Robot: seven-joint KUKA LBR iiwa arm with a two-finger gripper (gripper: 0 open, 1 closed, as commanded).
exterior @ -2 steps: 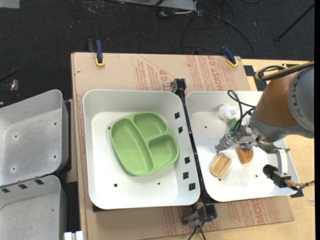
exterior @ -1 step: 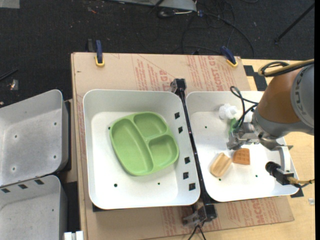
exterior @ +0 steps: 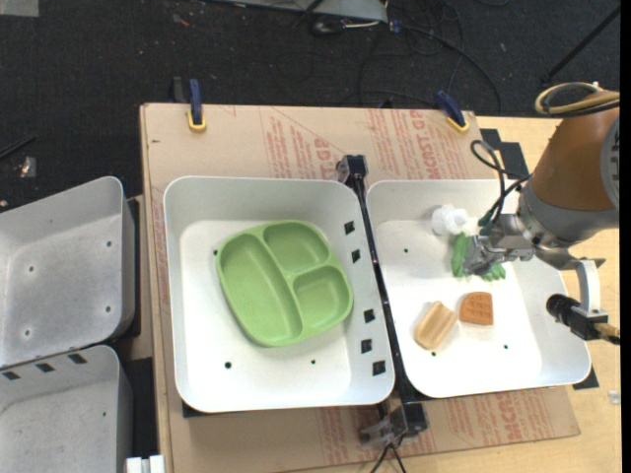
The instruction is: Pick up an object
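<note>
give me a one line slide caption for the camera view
Gripper reaches down at a green toy in the right bin; a green divided plate lies in the left bin.

Green leafy object (exterior: 463, 255) in right bin, white lump (exterior: 448, 221) just behind, tan bun (exterior: 434, 324), orange waffle (exterior: 477, 309) nearer front

We see two white bins side by side. The left bin (exterior: 187, 294) holds a green divided plate (exterior: 284, 282). In the right bin (exterior: 552, 358) our gripper (exterior: 480, 257) sits low over a green toy (exterior: 463, 257), beside a white object (exterior: 449, 221); a waffle (exterior: 477, 309) and a tan bun (exterior: 434, 325) lie nearer us.
</note>
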